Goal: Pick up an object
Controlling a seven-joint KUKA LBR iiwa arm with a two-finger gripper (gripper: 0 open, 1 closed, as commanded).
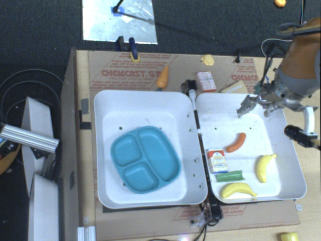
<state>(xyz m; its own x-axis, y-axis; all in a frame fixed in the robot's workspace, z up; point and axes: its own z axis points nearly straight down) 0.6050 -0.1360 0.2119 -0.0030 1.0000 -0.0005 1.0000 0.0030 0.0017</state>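
The right bin (288,185) holds an orange sausage (236,142), a small red and white carton (217,160), a green stick (229,175) and two yellow bananas (265,166) (237,190). My gripper (257,108) hangs over the far part of this bin, up and to the right of the sausage. Its fingers are open with nothing between them. The left bin (115,104) holds a blue divided plate (144,158).
On the cardboard behind the bins lie a carrot (162,78), a small pink box (205,81) and a yellow lump (207,59). A black part (299,134) juts over the right bin's right rim. The arm's body (301,59) stands above the bin's far right corner.
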